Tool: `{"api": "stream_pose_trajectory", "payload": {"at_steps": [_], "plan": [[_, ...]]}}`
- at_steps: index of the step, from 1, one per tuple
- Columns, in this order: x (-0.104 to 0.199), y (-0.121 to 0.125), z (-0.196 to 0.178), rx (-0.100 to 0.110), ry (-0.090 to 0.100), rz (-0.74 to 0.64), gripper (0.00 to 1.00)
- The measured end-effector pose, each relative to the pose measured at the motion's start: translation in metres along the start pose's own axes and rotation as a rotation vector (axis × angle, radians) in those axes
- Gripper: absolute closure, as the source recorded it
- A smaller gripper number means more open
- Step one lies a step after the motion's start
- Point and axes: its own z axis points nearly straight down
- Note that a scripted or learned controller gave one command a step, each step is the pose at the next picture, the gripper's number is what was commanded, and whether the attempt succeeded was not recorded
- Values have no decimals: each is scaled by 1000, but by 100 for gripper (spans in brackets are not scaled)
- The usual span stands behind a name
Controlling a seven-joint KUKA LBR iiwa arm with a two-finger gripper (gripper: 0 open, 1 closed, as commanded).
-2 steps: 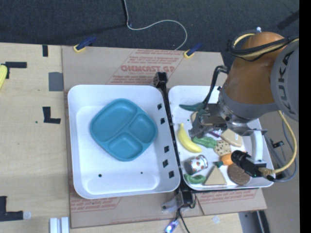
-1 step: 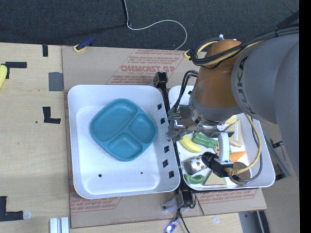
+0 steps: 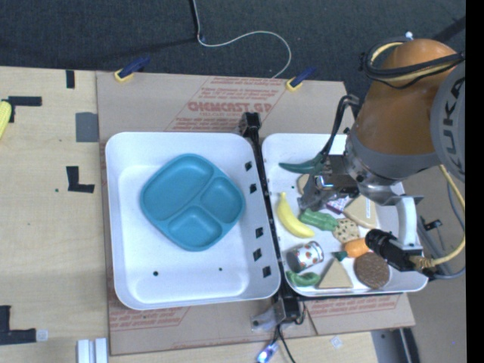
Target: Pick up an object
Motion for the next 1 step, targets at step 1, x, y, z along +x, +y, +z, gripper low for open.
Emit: {"api": "stream_pose_trajectory", "payload": {"at_steps": [1], "plan": [[81, -1, 42, 11, 2, -11, 100]]}}
